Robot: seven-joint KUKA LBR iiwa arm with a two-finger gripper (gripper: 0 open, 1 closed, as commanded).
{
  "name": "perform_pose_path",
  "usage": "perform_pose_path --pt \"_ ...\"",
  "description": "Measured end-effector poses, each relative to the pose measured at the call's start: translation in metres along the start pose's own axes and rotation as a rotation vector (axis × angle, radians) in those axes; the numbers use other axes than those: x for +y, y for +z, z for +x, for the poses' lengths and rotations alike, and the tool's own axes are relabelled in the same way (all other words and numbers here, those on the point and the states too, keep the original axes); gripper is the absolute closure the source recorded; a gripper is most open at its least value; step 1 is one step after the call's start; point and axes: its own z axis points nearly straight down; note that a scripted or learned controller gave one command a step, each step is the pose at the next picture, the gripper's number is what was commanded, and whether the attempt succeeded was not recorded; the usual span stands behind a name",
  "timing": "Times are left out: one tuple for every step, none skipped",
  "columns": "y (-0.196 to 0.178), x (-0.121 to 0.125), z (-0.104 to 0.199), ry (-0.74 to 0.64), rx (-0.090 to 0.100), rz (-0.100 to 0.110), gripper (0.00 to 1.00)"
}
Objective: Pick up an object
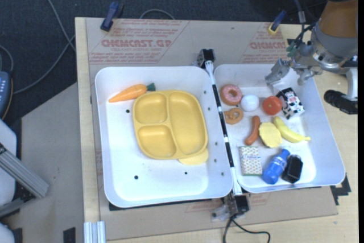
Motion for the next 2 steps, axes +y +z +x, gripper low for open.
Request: perform_pose_path --pt "0.116 -0.035 0.031 0.0 0.001 0.001 0.0" --pt "0.116 -0.072 0.028 0.001 0.002 0.003 0.0"
